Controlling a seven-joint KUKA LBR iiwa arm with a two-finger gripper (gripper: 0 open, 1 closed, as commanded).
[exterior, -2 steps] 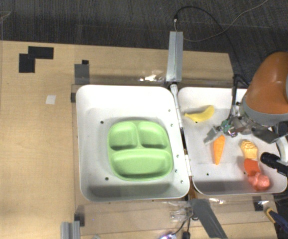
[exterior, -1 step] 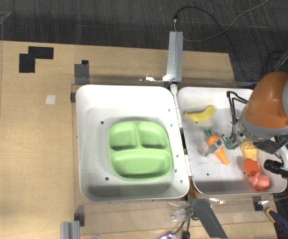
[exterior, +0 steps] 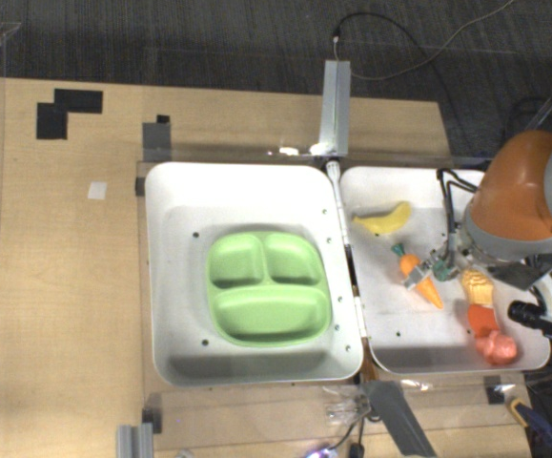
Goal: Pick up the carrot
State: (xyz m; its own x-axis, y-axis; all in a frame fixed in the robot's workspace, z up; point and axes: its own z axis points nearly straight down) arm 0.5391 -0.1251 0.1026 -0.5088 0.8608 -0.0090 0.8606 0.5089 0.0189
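1. One carrot (exterior: 422,281) is what I am going after, and my gripper (exterior: 439,267) is hovering just beside its upper right edge, in the right-centre of the frame; whether my jaws are open or shut I cannot tell from this slant.
2. I am judging the carrot to be lying flat on the floor of the right bin (exterior: 390,337), its green top toward the upper left and its orange tip pointing lower right, so I am planning to straddle it across its width, not along its length.
3. I am watching the neighbours: a yellow-orange block (exterior: 477,284) is sitting just to the right of me, with a red piece (exterior: 482,319) and a pink piece (exterior: 498,349) below it, and I am wanting no finger coming down on them.
4. Further out, the banana (exterior: 385,219) is lying well apart toward the upper left of this bin.
5. Across the divider, the green tray (exterior: 268,287) is resting in the left bin (exterior: 175,256), clear of my work.
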